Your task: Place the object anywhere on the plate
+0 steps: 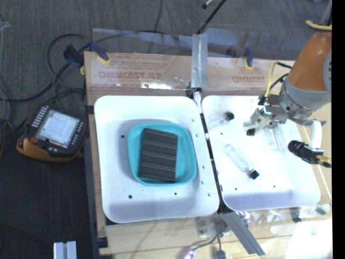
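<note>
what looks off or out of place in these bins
Nothing is spilled or broken. A dark ribbed block already lies on the teal plate in the left bin, while clear tubes lie scattered in the right bin.

Robotics lab: teach pendant (54,129), cables (64,47), bench bins (108,198).

Left bin (108,144): plate (186,161) inside — ridged block (158,154) on it.
Right bin (280,193): tube (241,161) — gripper (266,122) above.

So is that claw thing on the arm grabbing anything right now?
Gripper: cannot be told whether open or closed; it sits above the right bin, with nothing visibly held.
</note>
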Controlling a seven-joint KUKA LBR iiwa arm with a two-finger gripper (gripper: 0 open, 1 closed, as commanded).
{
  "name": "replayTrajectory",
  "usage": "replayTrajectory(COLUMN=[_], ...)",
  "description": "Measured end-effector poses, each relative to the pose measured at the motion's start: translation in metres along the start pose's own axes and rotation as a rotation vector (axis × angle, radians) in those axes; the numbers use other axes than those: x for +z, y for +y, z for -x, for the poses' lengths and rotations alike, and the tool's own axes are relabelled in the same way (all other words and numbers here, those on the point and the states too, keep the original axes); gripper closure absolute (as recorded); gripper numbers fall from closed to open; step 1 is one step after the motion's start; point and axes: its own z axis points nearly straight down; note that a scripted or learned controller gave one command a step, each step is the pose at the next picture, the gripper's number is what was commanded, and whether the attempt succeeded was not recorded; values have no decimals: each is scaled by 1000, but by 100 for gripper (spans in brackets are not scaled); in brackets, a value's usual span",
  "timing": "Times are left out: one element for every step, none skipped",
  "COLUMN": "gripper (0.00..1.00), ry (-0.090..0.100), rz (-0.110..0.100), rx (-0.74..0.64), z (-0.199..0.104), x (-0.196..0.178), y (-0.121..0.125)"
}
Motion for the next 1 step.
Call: replayTrajectory(gripper=[0], ry=[0], rz=[0], rx=[0], z=[0], x=[0], y=[0])
